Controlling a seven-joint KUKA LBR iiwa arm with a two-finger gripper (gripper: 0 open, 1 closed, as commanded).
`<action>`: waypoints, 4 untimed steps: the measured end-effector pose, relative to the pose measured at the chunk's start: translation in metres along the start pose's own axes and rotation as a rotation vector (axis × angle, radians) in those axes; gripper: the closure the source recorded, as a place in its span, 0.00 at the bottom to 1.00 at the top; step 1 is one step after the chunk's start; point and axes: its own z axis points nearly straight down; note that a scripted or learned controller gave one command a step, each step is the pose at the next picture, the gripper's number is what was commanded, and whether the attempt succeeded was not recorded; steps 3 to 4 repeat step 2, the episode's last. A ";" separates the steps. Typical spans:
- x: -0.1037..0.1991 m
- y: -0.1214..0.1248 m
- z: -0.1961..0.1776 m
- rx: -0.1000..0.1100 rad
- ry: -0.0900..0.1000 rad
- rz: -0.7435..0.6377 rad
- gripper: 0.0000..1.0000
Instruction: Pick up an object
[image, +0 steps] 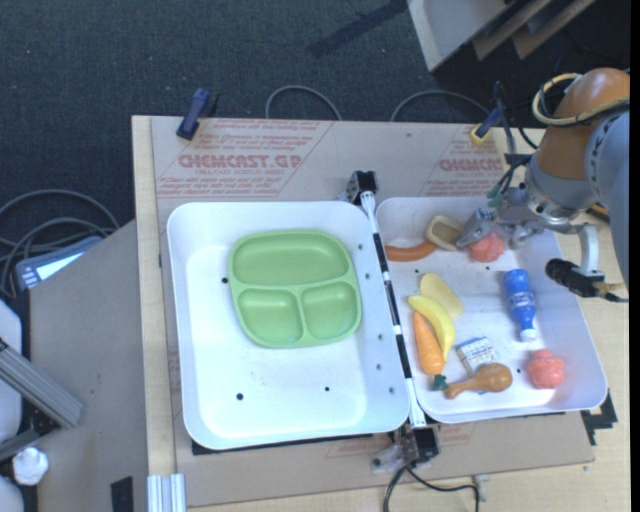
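A small pink-red rounded toy (486, 248) lies near the far wall of the right white bin (585, 345), touching the hand (481, 232), whose finger state cannot be told, with a tan bread-shaped piece (443, 232) just beside and a blue bottle (519, 303) nearer.

Glossy plastic bins (200, 300) (green tray (295, 288) matt)

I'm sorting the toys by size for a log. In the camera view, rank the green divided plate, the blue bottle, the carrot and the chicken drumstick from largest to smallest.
1. green divided plate
2. carrot, blue bottle and chicken drumstick: too alike to rank.
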 end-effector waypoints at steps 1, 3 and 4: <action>0.001 0.002 -0.011 -0.005 -0.002 -0.002 1.00; 0.073 0.002 -0.076 -0.008 0.000 -0.002 1.00; 0.073 0.002 -0.076 -0.008 0.000 -0.002 1.00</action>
